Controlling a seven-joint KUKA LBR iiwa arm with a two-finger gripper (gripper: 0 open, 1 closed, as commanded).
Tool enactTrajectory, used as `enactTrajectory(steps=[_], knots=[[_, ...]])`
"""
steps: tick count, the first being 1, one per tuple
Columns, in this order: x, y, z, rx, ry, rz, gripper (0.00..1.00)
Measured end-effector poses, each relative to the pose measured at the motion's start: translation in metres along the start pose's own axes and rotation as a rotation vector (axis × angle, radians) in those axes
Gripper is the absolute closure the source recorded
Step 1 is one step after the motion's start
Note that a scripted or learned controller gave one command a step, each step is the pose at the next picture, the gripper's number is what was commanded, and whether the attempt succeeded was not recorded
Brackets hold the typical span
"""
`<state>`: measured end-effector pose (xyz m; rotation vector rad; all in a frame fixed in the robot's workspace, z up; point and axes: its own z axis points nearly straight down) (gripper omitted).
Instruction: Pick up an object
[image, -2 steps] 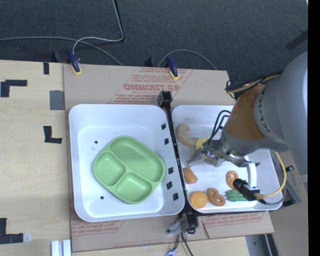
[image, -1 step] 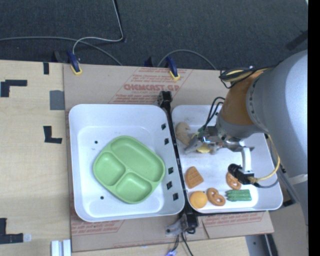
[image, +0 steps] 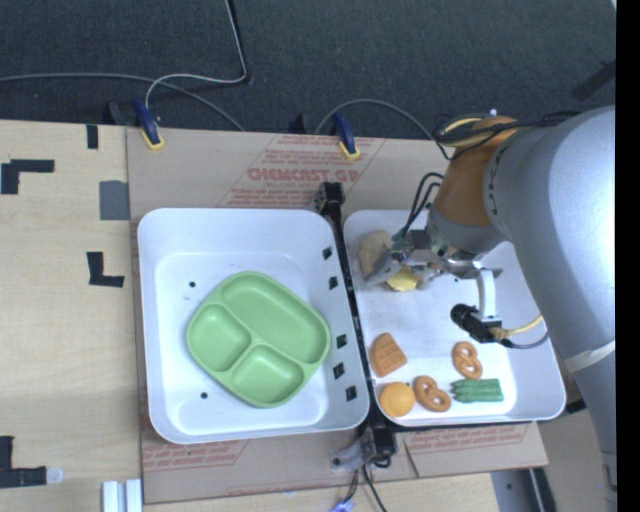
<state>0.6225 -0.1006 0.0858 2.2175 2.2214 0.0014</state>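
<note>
The jaws (image: 392, 268), whose spread I cannot tell, are down at the right bin's (image: 520, 400) upper left beside a yellow piece (image: 402, 283) and a beige lump (image: 373, 248), likely the targets, while pretzels (image: 432, 393), an orange (image: 397, 399), a bread piece (image: 388, 353) and a green item (image: 477, 390) lie apart along the near wall.

A light green plate (image: 258, 340) lies in a white bin (image: 160, 300); an orange ball (image: 397, 399) nearby.
</note>
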Motion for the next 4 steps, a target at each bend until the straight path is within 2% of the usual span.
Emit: enactTrajectory(steps=[1,2,3,4], knots=[[0.000,0.000,-0.010,0.001,-0.002,-0.001,1.00],[-0.002,0.000,-0.010,0.001,-0.006,0.001,0.00],[0.000,0.046,0.000,0.002,-0.008,0.003,0.00],[0.001,0.046,-0.010,0.001,-0.009,0.001,1.00]])
